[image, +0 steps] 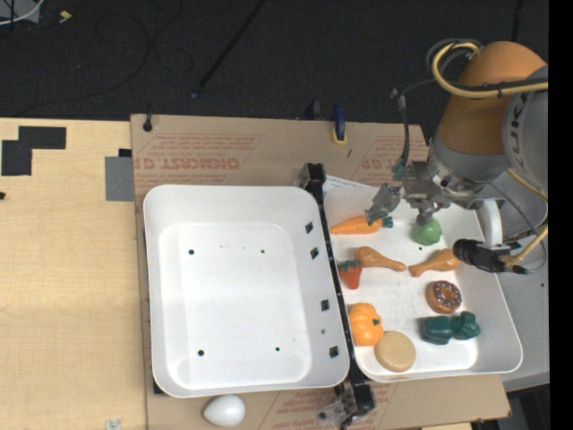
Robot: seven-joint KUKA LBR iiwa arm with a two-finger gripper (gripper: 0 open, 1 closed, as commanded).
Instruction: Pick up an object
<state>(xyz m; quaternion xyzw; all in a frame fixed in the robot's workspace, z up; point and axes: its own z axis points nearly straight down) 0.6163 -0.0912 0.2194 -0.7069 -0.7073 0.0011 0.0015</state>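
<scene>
Status: I read the gripper (407,206) as spread open, nothing between fingers, hovering by carrot (356,226) and green ball (427,232) (right bin (501,352)); pick not yet done.

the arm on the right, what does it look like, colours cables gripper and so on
The arm has a grey body with a rounded orange band above the wrist. A yellowish cable loops beside the orange part, and thin dark wires run down toward the wrist. The gripper is grey metal with two thin dark fingers.
</scene>
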